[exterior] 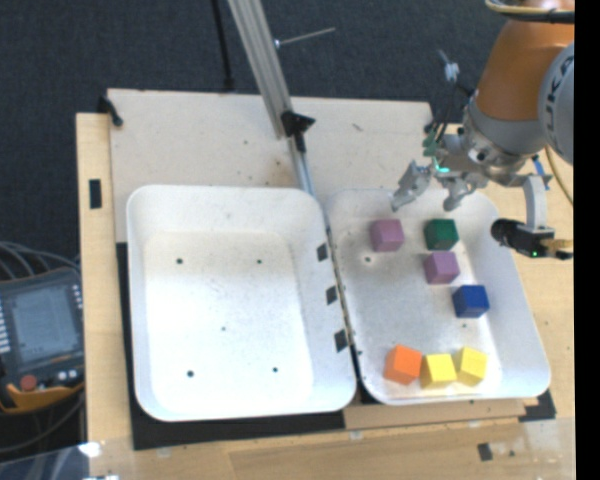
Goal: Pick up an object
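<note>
My gripper (430, 194) hangs open over the far end of the right bin (515, 298), its two grey fingers spread with nothing between them. Just below it lie a purple cube (386, 234) and a green cube (441, 234), one under each finger. Further toward the front sit a second purple cube (441, 267) and a blue cube (470, 300). Along the bin's near wall an orange cube (403, 364) and two yellow cubes (439, 370) (472, 364) stand in a row.
The left bin (230, 303) sits beside the right one, divided by a rim with black clips. A slanted metal rail (265, 58) rises at the back. A teach pendant (35, 333) lies off the bench at left.
</note>
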`<state>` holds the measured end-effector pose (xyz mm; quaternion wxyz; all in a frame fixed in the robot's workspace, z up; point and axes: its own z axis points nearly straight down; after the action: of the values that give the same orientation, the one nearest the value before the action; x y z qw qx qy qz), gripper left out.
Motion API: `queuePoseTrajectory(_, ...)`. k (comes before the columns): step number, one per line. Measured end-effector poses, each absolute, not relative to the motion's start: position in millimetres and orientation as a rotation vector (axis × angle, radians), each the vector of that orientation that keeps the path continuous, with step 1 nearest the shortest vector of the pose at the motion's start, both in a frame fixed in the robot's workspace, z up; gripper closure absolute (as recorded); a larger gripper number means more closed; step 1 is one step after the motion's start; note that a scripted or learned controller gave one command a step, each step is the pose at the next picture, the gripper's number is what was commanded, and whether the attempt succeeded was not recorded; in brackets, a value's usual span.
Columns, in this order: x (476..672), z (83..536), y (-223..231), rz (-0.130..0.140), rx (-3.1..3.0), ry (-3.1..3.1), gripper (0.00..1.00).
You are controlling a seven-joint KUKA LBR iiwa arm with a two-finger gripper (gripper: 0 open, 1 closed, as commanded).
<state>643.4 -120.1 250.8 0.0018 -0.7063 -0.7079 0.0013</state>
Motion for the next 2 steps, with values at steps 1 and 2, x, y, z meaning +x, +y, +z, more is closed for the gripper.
queuePoseTrajectory(1, 644.2, 254, -120, 0.000, -2.218, -2.226, 0.00)
queuePoseTrajectory(2, 649.2, 194, -116, 0.006, -2.214, -2.226, 0.00)
